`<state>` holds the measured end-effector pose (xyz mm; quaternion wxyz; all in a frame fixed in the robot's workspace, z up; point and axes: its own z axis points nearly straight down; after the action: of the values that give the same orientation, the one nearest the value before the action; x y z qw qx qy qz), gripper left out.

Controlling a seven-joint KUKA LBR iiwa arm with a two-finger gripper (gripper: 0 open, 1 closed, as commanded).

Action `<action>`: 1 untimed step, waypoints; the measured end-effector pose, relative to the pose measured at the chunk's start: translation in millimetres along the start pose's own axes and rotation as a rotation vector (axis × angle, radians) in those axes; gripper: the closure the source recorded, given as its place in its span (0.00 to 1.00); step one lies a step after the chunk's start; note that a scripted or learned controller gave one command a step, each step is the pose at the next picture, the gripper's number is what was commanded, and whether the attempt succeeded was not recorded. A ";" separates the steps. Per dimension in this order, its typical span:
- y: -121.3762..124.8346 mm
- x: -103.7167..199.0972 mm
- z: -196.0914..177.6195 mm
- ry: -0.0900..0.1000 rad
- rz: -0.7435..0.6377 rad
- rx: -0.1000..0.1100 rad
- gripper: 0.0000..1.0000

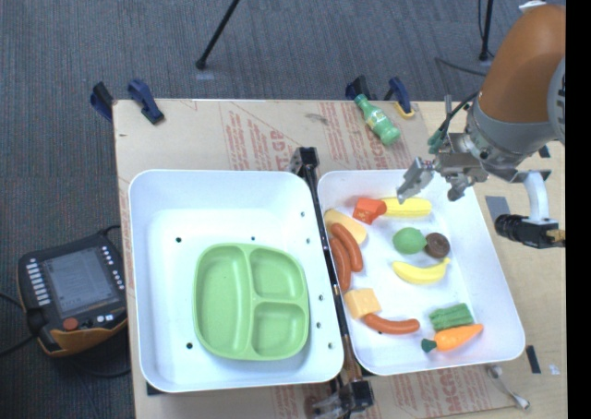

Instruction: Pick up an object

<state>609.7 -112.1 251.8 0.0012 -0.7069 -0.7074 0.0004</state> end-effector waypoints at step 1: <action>-51.5 15.1 164.9 0.001 -0.251 0.002 0.00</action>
<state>557.8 -96.9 87.0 0.0022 -0.6128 -0.7903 0.0006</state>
